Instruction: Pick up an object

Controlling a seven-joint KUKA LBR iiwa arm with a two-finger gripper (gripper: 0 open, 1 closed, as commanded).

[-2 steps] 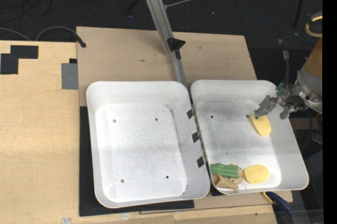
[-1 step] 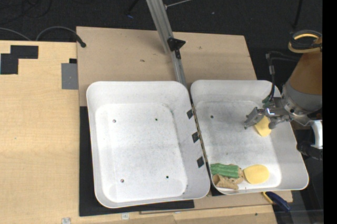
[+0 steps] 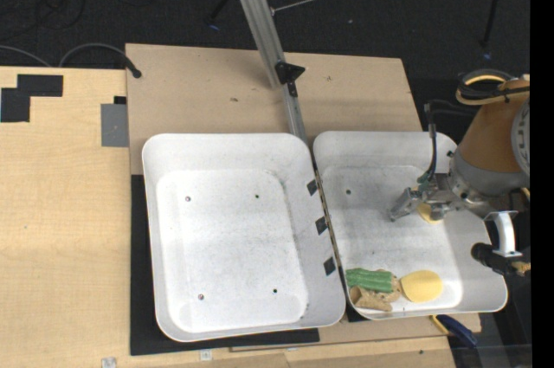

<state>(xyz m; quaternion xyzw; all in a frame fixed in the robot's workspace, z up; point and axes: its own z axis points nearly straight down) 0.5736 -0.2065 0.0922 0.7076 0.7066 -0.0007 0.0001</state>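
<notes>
Bench (image 3: 216, 89) carries two white bins. Tool (image 3: 414, 203) low in right bin (image 3: 372, 158), fingers apart, small yellow object (image 3: 430, 211) just beside tool. Green object (image 3: 370, 279), yellow round object (image 3: 421, 286) lie near front rim, well apart from tool.

Bins (image 3: 234, 158) matt white plastic; bench (image 3: 52, 184) pale wood; rail (image 3: 255, 7) metal.

Two white bins, the left bin (image 3: 229, 232) and the right bin (image 3: 381, 184), are showing faint grey speckling and small dark dots, and are sitting on a light tan worktop (image 3: 260, 89) with a paler wood-grain panel (image 3: 61, 210) beside it. In the right bin, a green ridged object (image 3: 370, 278) is lying with a pale yellow round object (image 3: 421, 286) and a brown-beige piece (image 3: 374, 299). The metallic grey gripper (image 3: 415, 202) is showing a yellow patch, under the arm's orange band (image 3: 489, 137)
</notes>
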